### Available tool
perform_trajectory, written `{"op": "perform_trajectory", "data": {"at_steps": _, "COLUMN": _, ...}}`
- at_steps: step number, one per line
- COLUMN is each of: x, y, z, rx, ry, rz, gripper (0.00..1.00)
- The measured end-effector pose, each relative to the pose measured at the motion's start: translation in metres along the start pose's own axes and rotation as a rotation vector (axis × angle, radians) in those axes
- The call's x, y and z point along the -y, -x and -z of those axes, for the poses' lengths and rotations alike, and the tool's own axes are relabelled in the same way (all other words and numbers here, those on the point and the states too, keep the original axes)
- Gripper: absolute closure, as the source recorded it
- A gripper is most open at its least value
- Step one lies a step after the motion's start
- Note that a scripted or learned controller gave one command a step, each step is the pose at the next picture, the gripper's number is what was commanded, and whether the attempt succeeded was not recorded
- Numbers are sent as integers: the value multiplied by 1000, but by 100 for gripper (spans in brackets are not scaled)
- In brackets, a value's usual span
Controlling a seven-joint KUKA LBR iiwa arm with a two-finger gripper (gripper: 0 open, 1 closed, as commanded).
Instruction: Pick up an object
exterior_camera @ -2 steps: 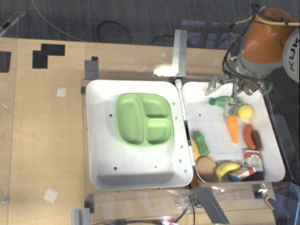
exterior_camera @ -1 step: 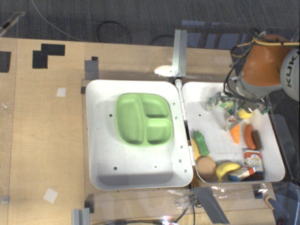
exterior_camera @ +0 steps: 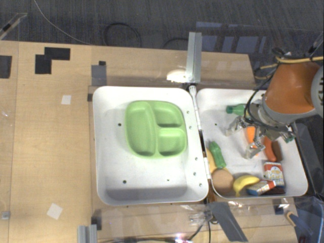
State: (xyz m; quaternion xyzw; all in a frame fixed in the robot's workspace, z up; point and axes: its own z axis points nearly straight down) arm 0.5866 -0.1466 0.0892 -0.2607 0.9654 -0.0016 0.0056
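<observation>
Down in the right bin (exterior_camera: 302, 186), gripper (exterior_camera: 245, 138) hovers with fingers spread, nothing held. Orange carrot (exterior_camera: 251, 133) lies between the fingers; green bottle (exterior_camera: 217, 155) sits left, apart.

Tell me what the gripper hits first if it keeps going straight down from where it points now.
Probably the orange carrot-like piece lying right under the gripper in the right bin; depth is hard to judge from this slant.

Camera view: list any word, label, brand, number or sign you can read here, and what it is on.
No text can be read.
Small carton in the right bin: red and white printing, too small and blurred to read.
Green divided tray in the left bin: no markings seen.
</observation>
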Motion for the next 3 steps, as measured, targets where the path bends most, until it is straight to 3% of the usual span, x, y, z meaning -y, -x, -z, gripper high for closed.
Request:
{"op": "perform_trajectory", "data": {"at_steps": 1, "x": 1, "y": 5, "z": 15, "rx": 11, "ry": -8, "rz": 7, "gripper": 100}}
{"op": "perform_trajectory", "data": {"at_steps": 2, "x": 0, "y": 5, "z": 15, "rx": 11, "ry": -8, "rz": 8, "gripper": 0}}
{"op": "perform_trajectory", "data": {"at_steps": 3, "x": 7, "y": -3, "z": 0, "rx": 1, "ry": 0, "rz": -74, "gripper": 0}}
